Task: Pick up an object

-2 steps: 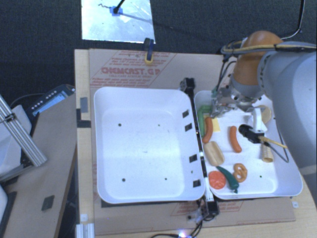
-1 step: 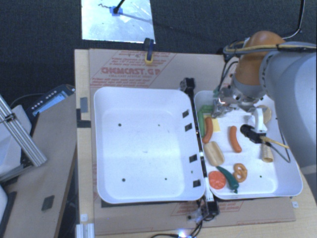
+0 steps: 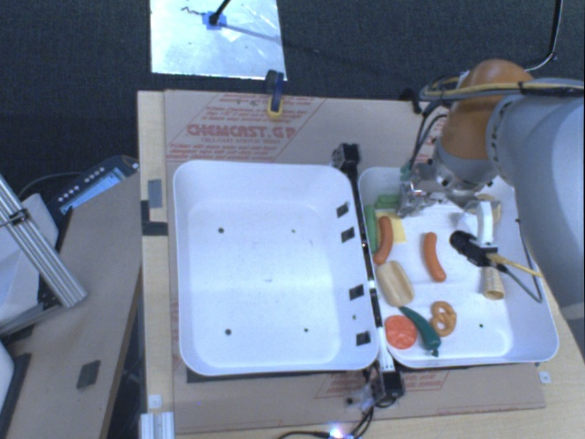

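Gripper [image 3: 413,196] was low over the top-left corner of the right bin [image 3: 532,338], close to the back wall. Couldn't tell if it was released or clenched: the tip was too small and cluttered to read. Nothing visibly held.

No single target named, and all candidates sat in the right bin. Nearest: green piece [image 3: 382,210] just left of the tip, hard against the divider side. Sausage [image 3: 385,236] and yellow chip [image 3: 400,234] lay just below it, side by side, apparently touching.

Risks, my read:
- Tight corner. A descent there could hit the bin wall or divider instead of the green piece.
- Sausage and chip were packed together. A close could grab both or squirt one out.
- Sausage looked round and smooth, so an off-centre pinch would likely roll it away.

Second sausage [image 3: 433,256], bun [image 3: 396,283] and pretzel [image 3: 444,316] lay with more room around them. Safer picks.
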Tool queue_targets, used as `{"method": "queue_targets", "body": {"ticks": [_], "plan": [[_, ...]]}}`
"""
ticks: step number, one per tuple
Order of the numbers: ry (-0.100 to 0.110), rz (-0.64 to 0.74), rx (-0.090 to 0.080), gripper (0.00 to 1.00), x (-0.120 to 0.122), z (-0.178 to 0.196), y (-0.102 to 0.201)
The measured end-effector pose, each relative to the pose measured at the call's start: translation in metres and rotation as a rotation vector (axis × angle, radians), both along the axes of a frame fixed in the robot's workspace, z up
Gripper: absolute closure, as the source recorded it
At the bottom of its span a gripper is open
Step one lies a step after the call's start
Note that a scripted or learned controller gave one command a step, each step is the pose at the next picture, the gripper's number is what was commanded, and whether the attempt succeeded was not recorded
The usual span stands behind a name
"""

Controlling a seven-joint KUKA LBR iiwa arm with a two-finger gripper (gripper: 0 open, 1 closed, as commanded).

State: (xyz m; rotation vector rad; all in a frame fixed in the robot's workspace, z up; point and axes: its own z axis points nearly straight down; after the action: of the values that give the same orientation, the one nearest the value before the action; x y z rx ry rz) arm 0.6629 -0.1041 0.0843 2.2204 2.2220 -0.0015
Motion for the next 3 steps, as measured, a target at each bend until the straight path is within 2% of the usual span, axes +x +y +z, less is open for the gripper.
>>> {"method": "queue_targets", "body": {"ticks": [1,2,3], "plan": [[-0.001,0.003,0.0,1.0,-0.01,0.0,0.017],[0.003,0.003,0.002,1.0,-0.003,0.0,0.017],[0.021,0.002,0.009,1.0,0.003,0.0,0.012]]}}
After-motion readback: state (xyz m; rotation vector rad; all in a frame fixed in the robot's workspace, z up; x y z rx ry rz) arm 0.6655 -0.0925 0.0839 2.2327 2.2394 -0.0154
